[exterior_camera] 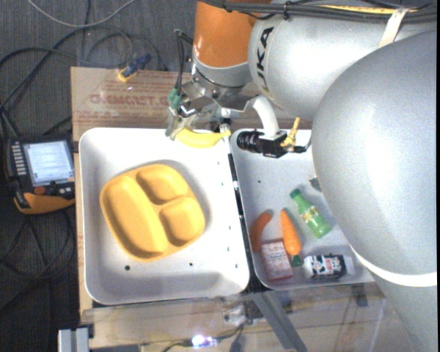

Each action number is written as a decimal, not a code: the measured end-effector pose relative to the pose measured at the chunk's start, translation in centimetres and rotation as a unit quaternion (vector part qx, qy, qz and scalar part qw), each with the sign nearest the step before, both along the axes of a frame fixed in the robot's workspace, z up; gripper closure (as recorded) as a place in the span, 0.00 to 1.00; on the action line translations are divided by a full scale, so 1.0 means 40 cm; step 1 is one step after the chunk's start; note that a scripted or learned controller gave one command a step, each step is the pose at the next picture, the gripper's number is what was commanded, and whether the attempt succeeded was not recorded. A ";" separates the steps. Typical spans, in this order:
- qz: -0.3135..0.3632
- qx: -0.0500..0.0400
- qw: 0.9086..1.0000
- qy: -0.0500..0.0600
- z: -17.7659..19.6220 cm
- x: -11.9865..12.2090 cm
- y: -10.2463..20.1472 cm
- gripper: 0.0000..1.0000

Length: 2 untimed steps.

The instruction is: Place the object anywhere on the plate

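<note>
In the upper middle of the frame, the two-finger gripper hangs over the far rim of the left shallow white bin, its jaws closed on a yellow curved banana-shaped object. The yellow three-compartment plastic plate lies lower left of it, apart. The right white bin holds an orange carrot and a green bottle.

Left bin: plate in the middle; banana at far rim, under gripper.
Right bin: bottle, carrot, sausage, packet, carton near the front.
</note>
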<state>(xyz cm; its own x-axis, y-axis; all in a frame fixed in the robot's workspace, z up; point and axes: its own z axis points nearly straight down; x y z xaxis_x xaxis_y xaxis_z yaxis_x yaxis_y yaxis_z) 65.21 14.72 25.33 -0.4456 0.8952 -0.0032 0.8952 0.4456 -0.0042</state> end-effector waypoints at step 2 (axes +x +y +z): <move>0.170 0.003 0.985 0.002 -0.301 -0.241 0.033 1.00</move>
